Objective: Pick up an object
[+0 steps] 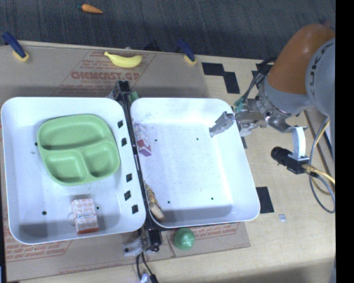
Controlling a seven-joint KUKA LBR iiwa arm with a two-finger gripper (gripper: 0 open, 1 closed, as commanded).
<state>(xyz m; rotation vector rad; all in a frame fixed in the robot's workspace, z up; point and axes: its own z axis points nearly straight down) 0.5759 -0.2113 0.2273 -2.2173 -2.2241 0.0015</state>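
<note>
Small red-and-white carton (142, 141) looks like the handiest pick: it lies in the right white plastic bin (192, 214), hard against that bin's left wall, near the divider between the bins.

Camera view, w/ everything placed relative to the right bin: a tan, bone-shaped item (153, 205) sits at its lower left corner, also tight to the wall. Just left of it is the left white bin (15, 158), holding a pale green three-compartment plastic tray (78, 148) and a small orange-and-white box (84, 215) nearer the front. Beyond the far edge, on the cardboard sheet (165, 69), a yellow toy banana (123, 58); just outside the front edge, a green ball (184, 238). An orange bit (92, 8) lies on the dark floor well beyond.

Two-finger gripper (223, 123) hangs over the right bin's right rim, well apart from the carton, nothing btwn its fingers. Can't tell whether they're spread or closed; too small & blurred.

Step in hand, as I judge it: approach, no grasp yet. To do it well: cross the bin toward the left wall, line fingers parallel to that wall so one can slip in beside the carton, descend straight. Risk: wall blocks the outer finger, or carton gets pushed flat vs wall rather than pinched.
</note>
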